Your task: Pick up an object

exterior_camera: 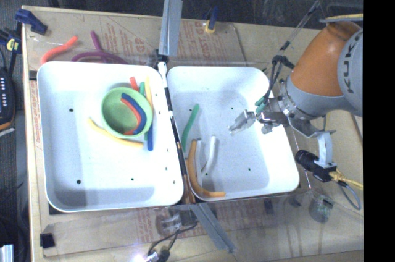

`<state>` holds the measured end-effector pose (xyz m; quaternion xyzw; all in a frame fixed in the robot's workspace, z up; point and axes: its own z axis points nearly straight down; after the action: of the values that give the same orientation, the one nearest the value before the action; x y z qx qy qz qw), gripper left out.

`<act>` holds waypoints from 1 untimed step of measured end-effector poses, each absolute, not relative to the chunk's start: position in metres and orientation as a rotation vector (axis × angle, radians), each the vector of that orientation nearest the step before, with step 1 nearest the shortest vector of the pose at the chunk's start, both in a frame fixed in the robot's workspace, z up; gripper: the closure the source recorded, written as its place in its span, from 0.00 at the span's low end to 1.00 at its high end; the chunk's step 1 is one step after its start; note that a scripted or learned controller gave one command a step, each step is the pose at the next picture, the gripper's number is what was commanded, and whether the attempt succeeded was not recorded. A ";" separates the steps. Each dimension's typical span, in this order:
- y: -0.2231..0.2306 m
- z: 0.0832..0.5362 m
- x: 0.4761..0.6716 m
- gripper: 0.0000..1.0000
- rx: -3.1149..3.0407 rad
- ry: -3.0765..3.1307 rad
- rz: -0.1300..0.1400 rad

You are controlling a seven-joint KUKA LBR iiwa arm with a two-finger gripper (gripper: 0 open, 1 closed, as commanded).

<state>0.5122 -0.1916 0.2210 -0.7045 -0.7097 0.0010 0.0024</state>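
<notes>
The gripper [242, 121] hangs over the right bin [281, 177], fingers apparently empty, their spread unreadable; the green stick [190, 121] lies leftward, its long axis running near-upright in view.

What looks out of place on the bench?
Three flexible sticks lie outside the bins on the bench behind the left bin: an orange stick, a purple stick and a curved purple piece.

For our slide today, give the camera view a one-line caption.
KUKA arm's tool hovers over the right bin, beside green, white and orange strips; left bin holds a green bowl.
</notes>
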 end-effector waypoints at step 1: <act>-0.160 0.128 0.618 0.00 -2.415 -2.004 0.003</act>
<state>0.6185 -0.1603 0.1284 -0.7695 -0.6386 0.0011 0.0019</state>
